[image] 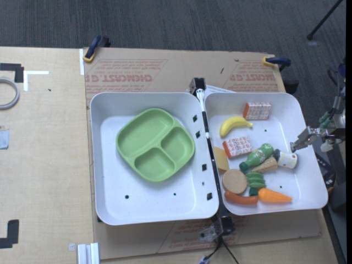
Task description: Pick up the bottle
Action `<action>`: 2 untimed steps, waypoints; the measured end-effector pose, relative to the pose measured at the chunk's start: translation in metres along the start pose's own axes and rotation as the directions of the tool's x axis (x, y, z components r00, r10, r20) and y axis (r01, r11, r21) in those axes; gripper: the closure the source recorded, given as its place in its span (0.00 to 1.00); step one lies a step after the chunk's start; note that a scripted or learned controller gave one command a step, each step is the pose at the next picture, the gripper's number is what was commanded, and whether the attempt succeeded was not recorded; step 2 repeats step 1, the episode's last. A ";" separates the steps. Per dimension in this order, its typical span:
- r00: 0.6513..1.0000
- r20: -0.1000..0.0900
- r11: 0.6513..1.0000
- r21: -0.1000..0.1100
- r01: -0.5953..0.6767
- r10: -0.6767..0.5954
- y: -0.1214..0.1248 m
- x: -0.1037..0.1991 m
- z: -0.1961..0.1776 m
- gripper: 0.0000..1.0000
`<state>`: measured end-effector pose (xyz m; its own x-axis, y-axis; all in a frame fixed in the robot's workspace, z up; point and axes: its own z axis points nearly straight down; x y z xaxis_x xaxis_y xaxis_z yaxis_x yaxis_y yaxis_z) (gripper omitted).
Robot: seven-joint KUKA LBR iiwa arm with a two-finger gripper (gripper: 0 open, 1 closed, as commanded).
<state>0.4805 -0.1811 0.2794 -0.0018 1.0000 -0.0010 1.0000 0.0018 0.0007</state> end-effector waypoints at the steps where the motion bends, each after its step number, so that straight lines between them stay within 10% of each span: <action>1: 1.000 0.001 1.000 -0.001 0.001 -0.001 0.001 0.000 -0.010 1.00; 2: 1.000 0.001 1.000 -0.001 0.001 -0.001 0.001 0.000 -0.010 1.00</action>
